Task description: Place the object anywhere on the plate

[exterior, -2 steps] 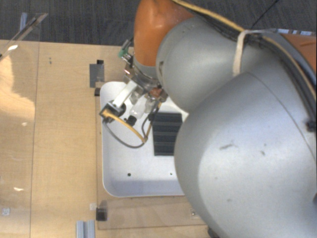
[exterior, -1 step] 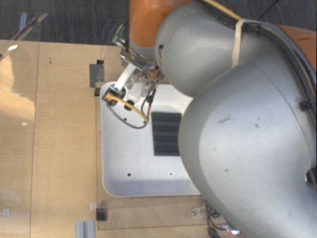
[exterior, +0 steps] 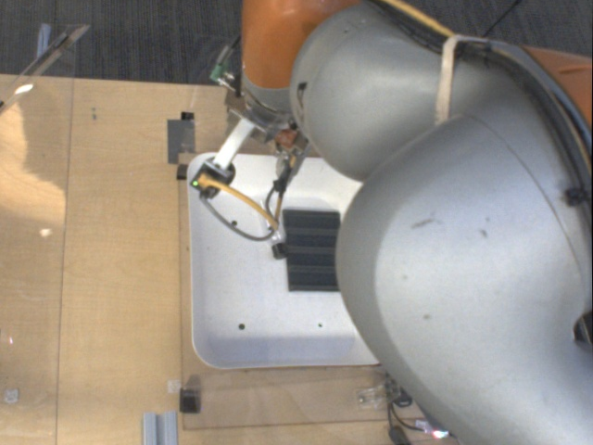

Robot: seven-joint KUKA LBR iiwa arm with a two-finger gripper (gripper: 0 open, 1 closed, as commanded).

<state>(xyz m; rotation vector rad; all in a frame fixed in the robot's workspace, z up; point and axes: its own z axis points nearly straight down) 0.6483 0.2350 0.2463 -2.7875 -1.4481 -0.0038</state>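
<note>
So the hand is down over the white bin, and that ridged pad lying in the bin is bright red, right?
Not quite. The ridged pad is black, not red, as the camera view shows. The rest holds: the hand is down over the white bin, and the pad lies in that bin.

Object and plate: I cannot tell the look, state or pose of either. My arm [exterior: 445, 248] hides the centre and right of the frame. The bin [exterior: 232, 286] floor, centre left, shows plain white.
</note>
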